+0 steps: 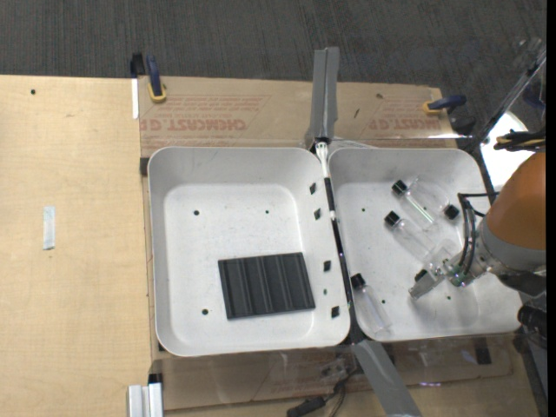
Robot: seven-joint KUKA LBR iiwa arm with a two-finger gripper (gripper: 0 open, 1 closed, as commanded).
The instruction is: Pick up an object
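Note:
A black ribbed rectangular pad lies flat in the front half of the left bin. Several clear tubes with black caps lie in the right bin: one near the back, one just in front of it, and one by the bin's left wall. My gripper is low in the right bin, over its front right part, close to the clear tubes. The grey arm with its orange band comes in from the right and hides that side of the bin.
A grey divider bar runs between the bins at the back. Blue and orange clamps hold cardboard behind the bins. To the left lies a bare wooden benchtop. A small black cap sits near the arm.

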